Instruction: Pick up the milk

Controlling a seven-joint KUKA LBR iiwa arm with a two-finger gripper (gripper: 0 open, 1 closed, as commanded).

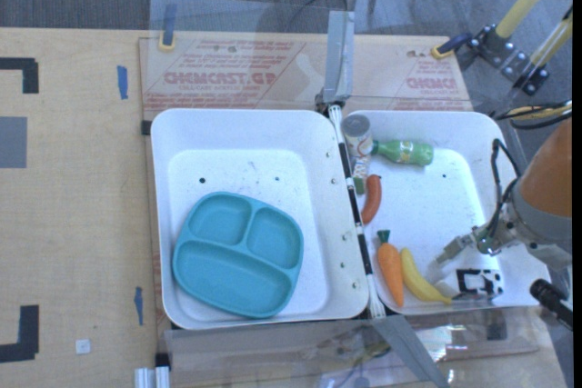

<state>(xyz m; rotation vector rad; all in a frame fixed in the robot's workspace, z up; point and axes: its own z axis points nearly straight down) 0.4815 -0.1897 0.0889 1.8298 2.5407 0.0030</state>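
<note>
Over right bin (427, 127), arm low; hand (466, 248) spread above milk (479, 283).

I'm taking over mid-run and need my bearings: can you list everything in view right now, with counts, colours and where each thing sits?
Bins: 2, white, side by side on the bench; left bin, right bin.
Divided plate: 1, teal, lower part of the left bin.
Bottle: 1, green, lying near the right bin's far edge.
Can: 1, grey-topped, far left corner of the right bin.
Chilli-like vegetable: 1, orange-red, along the right bin's left wall.
Carrot: 1, orange, near left of the right bin.
Banana: 1, yellow, beside the carrot.
Milk: 1, black and white, near right corner of the right bin.
Gripper: 1, grey, above the right bin, just beyond the milk.
</note>
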